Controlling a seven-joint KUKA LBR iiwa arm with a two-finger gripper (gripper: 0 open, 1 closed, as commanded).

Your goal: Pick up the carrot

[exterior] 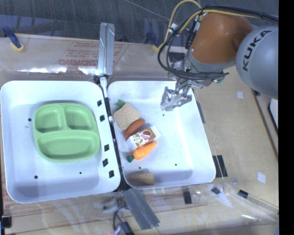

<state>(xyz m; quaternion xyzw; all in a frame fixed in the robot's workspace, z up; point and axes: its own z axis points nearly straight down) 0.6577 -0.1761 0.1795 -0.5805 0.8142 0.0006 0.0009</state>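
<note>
The pincer (175, 100) hangs over the upper middle of the right bin (186, 153), under the arm's (220, 33) orange wrist band. Its metal fingers (169, 101) point down toward the bin floor and sit close together, with at most a thin gap between them; whether they are fully closed I cannot tell from this slanted view. Nothing sits between them, and they touch none of the objects in the bin.

The carrot (144, 151) lies in the left half of the right bin, well apart from the pincer, down and to the left of it. It is orange with a small green tip at its left end, lying at a slant on the bin floor. Just above it, touching or nearly so, is a small packet (142, 137) with a printed label. Above that lies a reddish sausage (134, 128), and above that a slice of bread (126, 115), with a bit of green (119, 103) at the bread's upper corner. Near the bin's lower edge lies a brown cone-like piece (142, 178).

The left bin (19, 180) holds a green divided tray (66, 132). Both bins rest side by side on the tabletop (235, 146).
</note>
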